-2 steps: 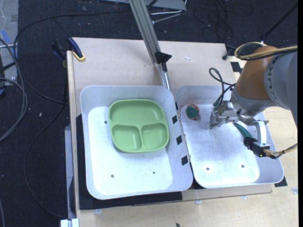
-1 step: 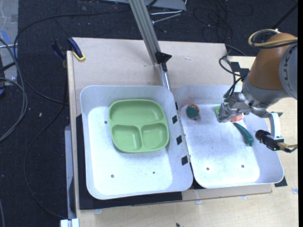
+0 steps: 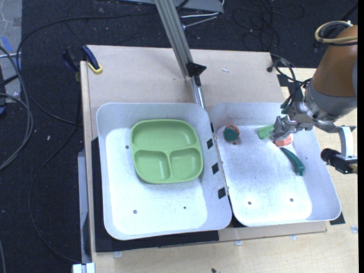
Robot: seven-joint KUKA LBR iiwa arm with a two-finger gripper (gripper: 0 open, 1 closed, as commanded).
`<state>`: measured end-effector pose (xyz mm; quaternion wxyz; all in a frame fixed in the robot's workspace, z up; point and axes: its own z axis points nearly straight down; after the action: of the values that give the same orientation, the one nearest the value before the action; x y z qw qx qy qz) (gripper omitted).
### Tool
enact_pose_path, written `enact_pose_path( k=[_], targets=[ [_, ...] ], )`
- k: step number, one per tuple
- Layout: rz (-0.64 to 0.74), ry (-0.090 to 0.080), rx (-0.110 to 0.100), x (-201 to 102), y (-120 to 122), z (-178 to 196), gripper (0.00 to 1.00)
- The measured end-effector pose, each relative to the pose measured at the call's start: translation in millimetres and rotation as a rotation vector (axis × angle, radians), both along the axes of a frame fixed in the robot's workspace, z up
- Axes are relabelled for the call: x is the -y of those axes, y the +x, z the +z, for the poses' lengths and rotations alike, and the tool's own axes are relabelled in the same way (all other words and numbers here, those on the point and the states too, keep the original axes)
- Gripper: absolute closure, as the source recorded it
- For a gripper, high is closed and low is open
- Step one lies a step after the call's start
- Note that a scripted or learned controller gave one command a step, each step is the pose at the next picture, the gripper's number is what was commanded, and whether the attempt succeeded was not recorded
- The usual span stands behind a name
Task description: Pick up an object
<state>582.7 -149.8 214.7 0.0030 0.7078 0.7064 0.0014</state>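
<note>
on the bench [image 3: 142, 73], the left bin [image 3: 159, 220] holds a green divided plate [image 3: 167, 151]. farther right, a dark green piece [image 3: 294, 160] and round toy [image 3: 231, 133] lie in the right bin [image 3: 273, 209]; the hand [image 3: 282, 131], grip unclear, hovers over a light green and orange object [image 3: 266, 132].

Landmark: green divided plate [image 3: 168, 151], lying in the left bin [image 3: 114, 209]
Metal pole [image 3: 175, 30]: rising behind the plate
Blue-and-yellow clamp [image 3: 91, 60]: far-left bench corner
</note>
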Motion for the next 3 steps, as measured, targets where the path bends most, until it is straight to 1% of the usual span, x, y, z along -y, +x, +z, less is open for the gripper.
enact_pose_path(
  k=[1, 2, 3],
  targets=[
    [0.003, 0.001, -0.003, 0, 1, 14, 1.0],
    [0.009, 0.004, -0.006, -55, 4, 4, 1.0],
    [0.01, 0.004, -0.006, -104, 13, -1, 1.0]
  ],
)
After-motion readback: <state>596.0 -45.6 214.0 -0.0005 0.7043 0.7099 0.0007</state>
